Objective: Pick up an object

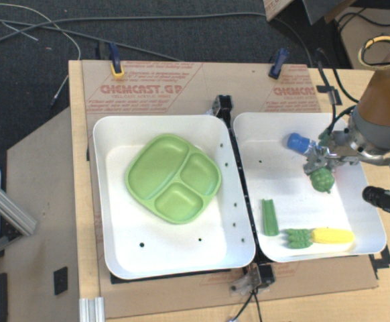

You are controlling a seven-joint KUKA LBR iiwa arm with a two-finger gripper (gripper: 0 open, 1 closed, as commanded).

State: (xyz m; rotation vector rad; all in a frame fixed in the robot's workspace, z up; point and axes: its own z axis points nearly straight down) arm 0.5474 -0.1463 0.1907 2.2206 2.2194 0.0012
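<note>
On the tabletop we see a brown cardboard sheet (148, 86) clamped at its far edge, and the two white bins sit on it side by side. The left bin (101, 180) holds a pale green divided plate (173, 178), lying flat and turned at an angle, with three compartments facing up. Moving across the black divider between the bins, we come to the right bin (282, 193). Near its left wall a slim green stick (269, 217) lies on the floor, pointing away from the near rim. Just to its right, along the near rim, a bumpy green piece (299, 238) touches the end of a yellow piece (332, 235). Farther back, a small blue object (297, 142) rests toward the far wall. To the right of it, the gripper (319, 161) sits low over the bin floor, and a knobbly green lump (322, 180) shows directly at its tip, touching it or nearly so. We cannot tell whether the gripper is open or closed, nor whether it has the lump in its grasp. The grey arm (382, 106) with its orange band comes in from the right edge.
</note>
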